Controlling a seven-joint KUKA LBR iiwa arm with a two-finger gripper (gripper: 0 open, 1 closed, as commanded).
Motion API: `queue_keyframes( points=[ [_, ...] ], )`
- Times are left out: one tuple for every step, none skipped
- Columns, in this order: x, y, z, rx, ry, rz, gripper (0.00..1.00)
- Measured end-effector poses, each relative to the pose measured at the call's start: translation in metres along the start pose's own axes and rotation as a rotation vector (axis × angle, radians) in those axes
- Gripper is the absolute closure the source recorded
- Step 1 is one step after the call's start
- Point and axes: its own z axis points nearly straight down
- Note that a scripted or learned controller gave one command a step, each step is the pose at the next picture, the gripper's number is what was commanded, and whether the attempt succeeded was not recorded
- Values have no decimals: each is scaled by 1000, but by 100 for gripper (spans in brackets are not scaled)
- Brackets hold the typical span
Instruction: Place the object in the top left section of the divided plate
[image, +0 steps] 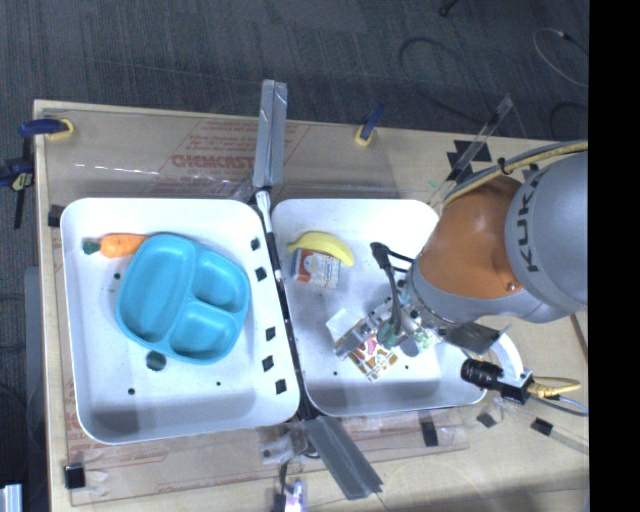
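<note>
Arm low over right bin, plate waiting in left bin

Bench (150, 170) of pale wood carries two shallow white bins side by side. In the left bin (100, 400) lies a blue divided plate (183, 296), set at a slant, with one large section and two smaller ones; nothing lies in any of them. A toy carrot (122, 243) sits just beyond the plate's far-left edge, touching or nearly touching it.

In the right bin (330, 395), a banana (322, 246) lies at the far-left part, with a small white and red packet (316, 268) just on its near side. Nearer the middle of that bin sits a cluster of small colourful items (368, 345), too jumbled to tell apart.

Grey and orange arm (500, 250) reaches in from the right and hangs low over this cluster. Its gripper (398, 325) is down among the items; whether it is apart, together or clamped on anything cannot be told, since the wrist hides it.
</note>
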Motion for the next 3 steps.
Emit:
queue_keyframes(
  points=[
    [35, 61, -62, 1, 2, -32, 100],
    [74, 128, -35, 2, 1, -158, 100],
    [90, 187, -19, 3, 1, -238, 100]
  ],
)
